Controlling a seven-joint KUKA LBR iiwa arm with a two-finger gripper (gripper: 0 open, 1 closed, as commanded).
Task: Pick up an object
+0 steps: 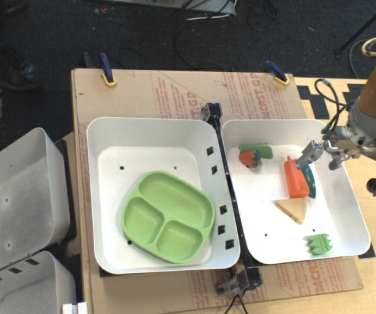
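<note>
Two white bins; one green tray; four toys right.

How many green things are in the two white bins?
3: a green tray in the left bin; a small green block at the right bin's top; a green leafy toy near its bottom corner.
</note>
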